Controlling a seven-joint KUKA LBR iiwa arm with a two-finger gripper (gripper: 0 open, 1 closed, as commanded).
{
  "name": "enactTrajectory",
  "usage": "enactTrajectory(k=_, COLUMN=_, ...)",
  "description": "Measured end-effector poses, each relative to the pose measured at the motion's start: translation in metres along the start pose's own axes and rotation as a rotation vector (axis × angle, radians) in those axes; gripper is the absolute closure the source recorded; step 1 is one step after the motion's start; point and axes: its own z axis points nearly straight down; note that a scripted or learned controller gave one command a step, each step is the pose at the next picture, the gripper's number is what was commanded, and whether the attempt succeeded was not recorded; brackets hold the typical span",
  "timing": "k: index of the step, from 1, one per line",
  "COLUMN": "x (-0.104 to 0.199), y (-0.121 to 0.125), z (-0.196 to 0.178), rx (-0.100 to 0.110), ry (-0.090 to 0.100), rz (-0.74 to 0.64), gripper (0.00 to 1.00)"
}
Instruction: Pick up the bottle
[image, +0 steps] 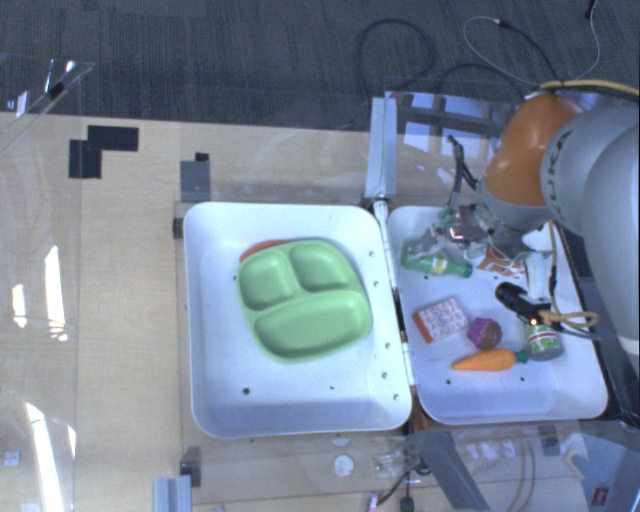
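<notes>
- While lying flat in right white bin (590, 400), near its left wall: green plastic bottle (436, 265).
- Positioned just above bottle for descent: tool (455, 232); finger state undeterminable.

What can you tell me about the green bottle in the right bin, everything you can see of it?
The bottle is small and green, seemingly plastic, with a paler band like a label around its middle. It lies on its side, running roughly left to right, in the upper left part of the right bin, close to the wall shared with the left bin. The robot's hand is just above it, right at its upper edge; whether they touch can't be made out. Its cap end is too blurred to describe.
</notes>
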Motion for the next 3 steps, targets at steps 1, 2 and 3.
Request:
enactTrajectory(k=1, x=0.005, y=-0.010, z=0.000, rx=0.005, ry=-0.005, rz=-0.088, gripper=0.00)
enactTrajectory(k=2, x=0.007, y=-0.009, z=-0.008, rx=0.004, ry=-0.004, rz=-0.091, gripper=1.00)
enactTrajectory(k=3, x=0.019, y=0.007, z=-0.127, rx=0.037, ry=-0.002, rz=0.081, gripper=1.00)
